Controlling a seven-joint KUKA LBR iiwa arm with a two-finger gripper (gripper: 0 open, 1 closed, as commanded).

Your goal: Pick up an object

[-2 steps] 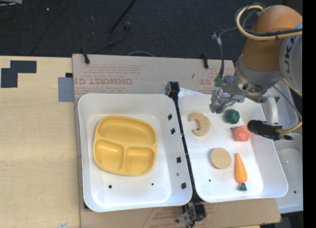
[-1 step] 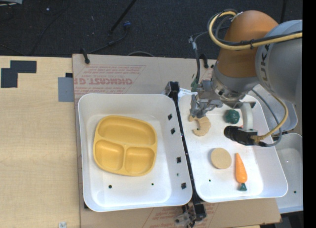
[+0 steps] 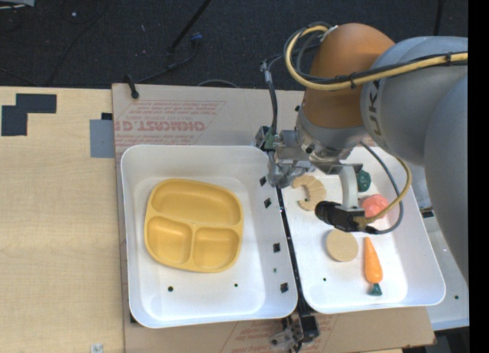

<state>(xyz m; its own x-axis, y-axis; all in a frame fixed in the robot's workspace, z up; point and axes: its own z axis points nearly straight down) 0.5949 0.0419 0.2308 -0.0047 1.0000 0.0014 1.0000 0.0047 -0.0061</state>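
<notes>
The right bin (image 3: pixel 416 292) holds a tan curved piece (image 3: pixel 311 189), a round tan disc (image 3: pixel 342 246), an orange carrot (image 3: pixel 372 262), a pink lump (image 3: pixel 375 205) and a small green thing (image 3: pixel 363 180). My gripper (image 3: pixel 284 170) hangs low over that bin's upper left corner, close to the wall between the bins. It sits just left of the tan curved piece. Nothing visible is held in it. The arm's body hides the bin's far edge.
A yellow divided plate (image 3: pixel 195 224) lies in the left bin (image 3: pixel 131 229). A cardboard sheet (image 3: pixel 168 121) lies under both bins. The wooden bench (image 3: pixel 53 221) stretches to the left.
</notes>
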